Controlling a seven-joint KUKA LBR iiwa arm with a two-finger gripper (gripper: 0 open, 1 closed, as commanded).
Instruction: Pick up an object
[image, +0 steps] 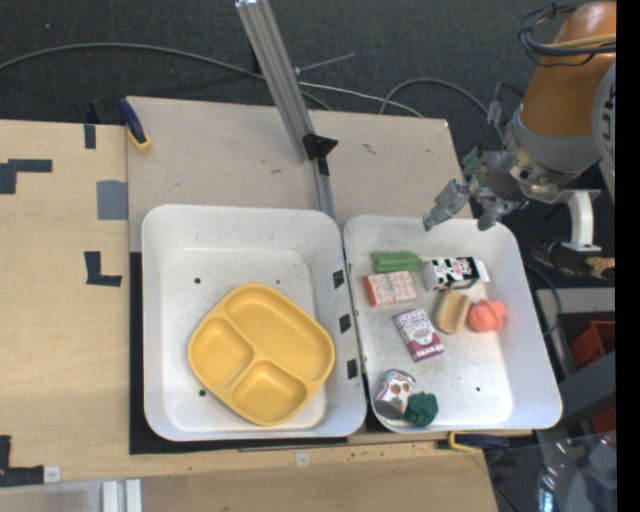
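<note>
My gripper (463, 210) hangs open above the far edge of the right bin (520, 385), with nothing between its fingers. Below it in that bin lie a green block (396, 262), a black-and-white patterned box (457, 271), a pink wafer-like pack (390, 289), a tan bread-like piece (452, 311), an orange-pink lump (486, 316), a purple-and-white carton (419, 334), a round red-and-white item (395, 391) and a dark green item (423, 408).
The left bin (160, 300) holds a yellow divided plate (261, 352). A slanted metal pole (290, 95) rises behind the bins. Cables run over the dark floor at the back. A beige board lies to the left.
</note>
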